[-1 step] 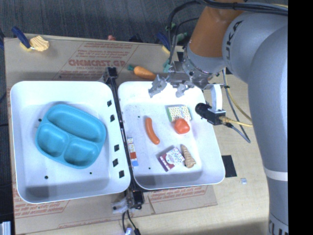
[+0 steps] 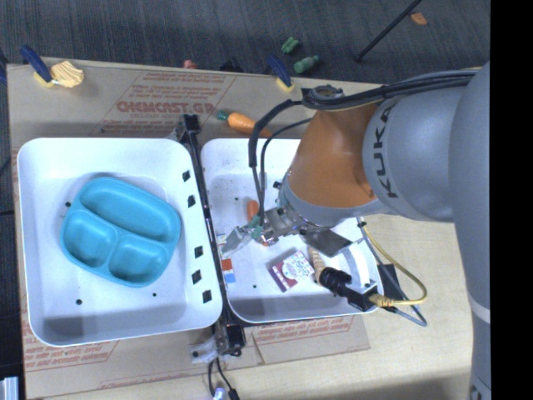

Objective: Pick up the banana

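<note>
Camera view: the tool reaches low into the right bin, beside a small red packet; whether its fingers are apart, I cannot tell. The left bin holds a blue tray; no banana can be made out

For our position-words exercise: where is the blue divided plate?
In the camera view, the blue divided plate lies centred in the left white bin, away from the arm over the right bin.

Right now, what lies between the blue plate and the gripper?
In the camera view, the left bin's white wall, the black strip joining the bins and some right bin floor separate the blue plate from the gripper.
</note>
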`<state>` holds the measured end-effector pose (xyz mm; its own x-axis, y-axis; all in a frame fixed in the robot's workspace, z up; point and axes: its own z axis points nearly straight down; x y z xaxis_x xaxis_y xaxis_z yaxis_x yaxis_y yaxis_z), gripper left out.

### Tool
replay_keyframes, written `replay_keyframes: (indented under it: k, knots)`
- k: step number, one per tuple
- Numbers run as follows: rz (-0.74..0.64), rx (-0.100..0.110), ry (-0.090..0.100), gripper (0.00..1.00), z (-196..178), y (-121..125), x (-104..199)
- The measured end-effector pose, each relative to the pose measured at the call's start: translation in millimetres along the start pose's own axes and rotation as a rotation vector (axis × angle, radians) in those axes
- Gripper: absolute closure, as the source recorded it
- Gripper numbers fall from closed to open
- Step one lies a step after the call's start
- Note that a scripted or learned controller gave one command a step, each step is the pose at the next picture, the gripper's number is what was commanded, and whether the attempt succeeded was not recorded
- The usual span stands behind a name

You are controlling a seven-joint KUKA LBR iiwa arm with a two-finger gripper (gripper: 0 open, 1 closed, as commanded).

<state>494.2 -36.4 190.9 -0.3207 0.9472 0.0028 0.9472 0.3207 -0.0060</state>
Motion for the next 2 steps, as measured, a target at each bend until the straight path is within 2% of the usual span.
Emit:
replay_keyframes:
  k: [1, 2]
  knots:
    - [-0.083, -0.001, -0.001, 0.00, -0.1, 5.3, 68.2]
    - [-0.117, -0.010, -0.005, 0.00, 70.0, 35.7, 142.7]
